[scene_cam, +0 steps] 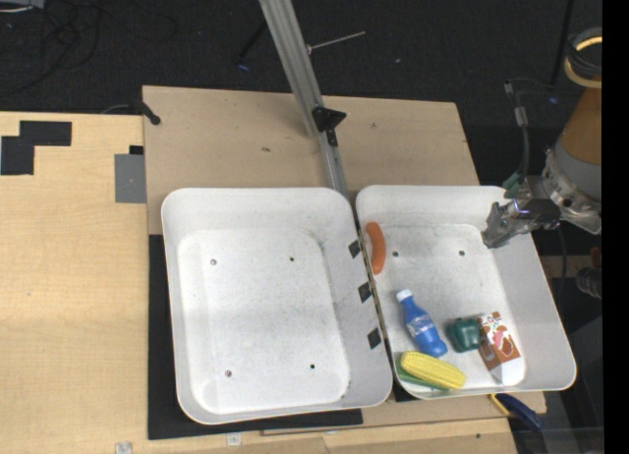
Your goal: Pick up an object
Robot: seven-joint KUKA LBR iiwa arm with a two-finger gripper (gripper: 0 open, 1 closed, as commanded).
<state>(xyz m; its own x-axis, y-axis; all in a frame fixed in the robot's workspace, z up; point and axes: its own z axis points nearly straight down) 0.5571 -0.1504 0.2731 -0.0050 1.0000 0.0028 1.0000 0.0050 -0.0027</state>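
The bench (246,138) is carrying two shallow white bins side by side, and a slanted metal rail (295,69) is running down toward the seam where they are meeting. The left bin (197,216) is lying with its whole floor open, only a few small dark dots showing on it. The right bin (432,208) is keeping its upper half and its centre free, while the objects are gathering along its left wall and its near edge.

The grey arm (580,147) is reaching in from the right, its gripper (499,226) hanging over the right bin's upper right rim, well apart from every object. The fingers are showing as one dark shape, so whether they are spread or pressed together cannot be told; nothing is showing between them.

A small carton (499,340), red, white and brown, is lying near the bin's lower right corner; its print is too small to read. A yellow corn cob (431,370) is lying against the near rim. A blue bottle (421,324) with a white cap is lying tilted just above the corn, its label unreadable. A dark green object (464,334) is sitting between bottle and carton, touching the carton. An orange sausage-shaped piece (375,246) is lying along the left wall.
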